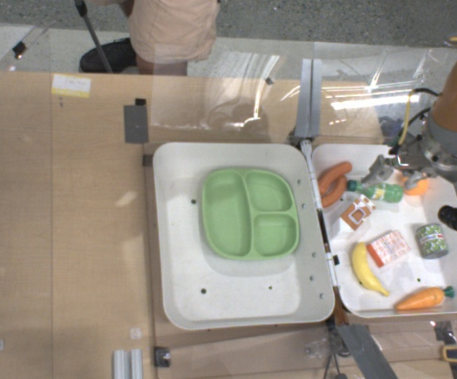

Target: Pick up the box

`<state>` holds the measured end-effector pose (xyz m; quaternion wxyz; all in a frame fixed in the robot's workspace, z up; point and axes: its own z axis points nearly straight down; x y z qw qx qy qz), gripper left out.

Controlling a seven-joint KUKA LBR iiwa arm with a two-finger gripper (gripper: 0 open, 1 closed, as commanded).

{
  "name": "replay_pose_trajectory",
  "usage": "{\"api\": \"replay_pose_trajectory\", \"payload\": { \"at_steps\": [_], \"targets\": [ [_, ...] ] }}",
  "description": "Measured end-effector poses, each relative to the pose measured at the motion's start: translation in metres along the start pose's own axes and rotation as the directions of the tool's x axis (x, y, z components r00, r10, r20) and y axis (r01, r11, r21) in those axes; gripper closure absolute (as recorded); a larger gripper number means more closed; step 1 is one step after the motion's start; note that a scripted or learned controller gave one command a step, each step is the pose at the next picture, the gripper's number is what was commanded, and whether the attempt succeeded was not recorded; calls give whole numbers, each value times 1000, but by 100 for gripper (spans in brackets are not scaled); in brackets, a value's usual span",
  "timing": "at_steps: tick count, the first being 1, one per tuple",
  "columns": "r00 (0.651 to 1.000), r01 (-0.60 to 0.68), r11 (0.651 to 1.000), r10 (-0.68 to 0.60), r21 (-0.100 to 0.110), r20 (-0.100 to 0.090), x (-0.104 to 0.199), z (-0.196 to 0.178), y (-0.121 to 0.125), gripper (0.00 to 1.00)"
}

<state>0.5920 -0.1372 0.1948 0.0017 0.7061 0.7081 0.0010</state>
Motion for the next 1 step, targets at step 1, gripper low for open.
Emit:
{"api": "replay_pose_trajectory", "payload": {
  "at_steps": [1],
  "targets": [
    [1000,-27,1000,27,1,0,-4,67,-72,0]
  ]
}}
